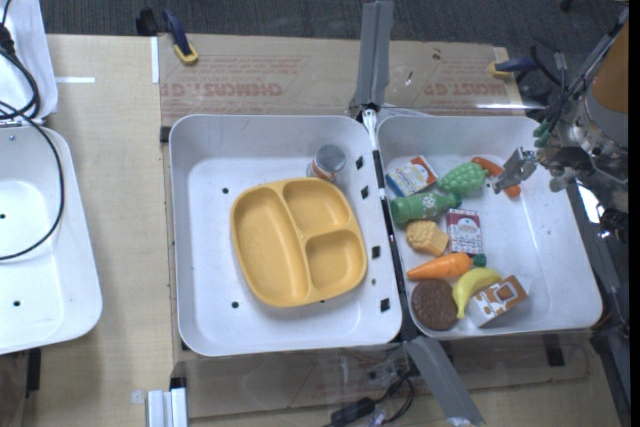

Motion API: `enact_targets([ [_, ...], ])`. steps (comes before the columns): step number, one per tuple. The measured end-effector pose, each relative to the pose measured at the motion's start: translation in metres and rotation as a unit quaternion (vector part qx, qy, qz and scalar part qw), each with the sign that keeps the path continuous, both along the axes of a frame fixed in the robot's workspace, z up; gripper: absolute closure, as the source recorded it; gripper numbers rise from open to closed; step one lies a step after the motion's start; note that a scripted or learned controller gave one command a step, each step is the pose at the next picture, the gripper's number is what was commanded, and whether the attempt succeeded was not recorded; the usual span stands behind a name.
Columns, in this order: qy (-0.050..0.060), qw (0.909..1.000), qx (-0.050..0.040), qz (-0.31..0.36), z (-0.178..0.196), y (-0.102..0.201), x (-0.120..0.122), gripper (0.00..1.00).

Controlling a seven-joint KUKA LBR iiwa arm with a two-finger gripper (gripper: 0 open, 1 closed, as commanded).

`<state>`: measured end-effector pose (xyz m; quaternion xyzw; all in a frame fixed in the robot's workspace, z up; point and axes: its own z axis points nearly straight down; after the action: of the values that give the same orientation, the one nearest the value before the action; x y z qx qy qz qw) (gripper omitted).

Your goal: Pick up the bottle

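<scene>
- The gripper (pixel 520 171) hangs over the upper right part of the right bin (pixel 560 260), its grey fingers pointing toward the bin's middle
- How far the jaws stand apart cannot be told at this size, and nothing shows between them
- The bottle (pixel 422 205) — green, lying on its side — rests on the bin floor left of the jaws and a little below, well apart from them
- Just beside the jaws on the left lies a green bumpy toy (pixel 463 179), touching the bottle's upper end
- A small orange piece (pixel 484 165) sits just beside the fingertips, partly behind them
- Further left of the jaws, near the divider, lies a white and blue packet (pixel 410 176), above the bottle
- Below the jaws and to the left: a red and white carton (pixel 465 232), a yellow corn piece (pixel 426 237) and a carrot (pixel 440 266)
- Lower still, near the bin's front edge, lie a banana (pixel 469 286), a brown round cookie (pixel 434 304) and a small brown and white box (pixel 497 300)
- Far left of the jaws, in the left bin (pixel 200 245), sits a yellow divided plate (pixel 298 240) — with a small can (pixel 328 161) at its upper edge, close to the divider
</scene>
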<state>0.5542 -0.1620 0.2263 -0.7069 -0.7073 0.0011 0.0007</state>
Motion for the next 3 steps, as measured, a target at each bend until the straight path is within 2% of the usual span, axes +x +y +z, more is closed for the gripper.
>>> enact_targets([
  [1, 0.0, 0.9996, -0.0003, 0.028, -0.051, 0.046, 0.063, 0.0],
  [2, -0.016, 0.9928, -0.0068, 0.119, -0.108, 0.052, 0.075, 0.0],
  [3, -0.003, 0.9976, 0.0003, 0.069, -0.132, 0.046, 0.064, 0.0],
])
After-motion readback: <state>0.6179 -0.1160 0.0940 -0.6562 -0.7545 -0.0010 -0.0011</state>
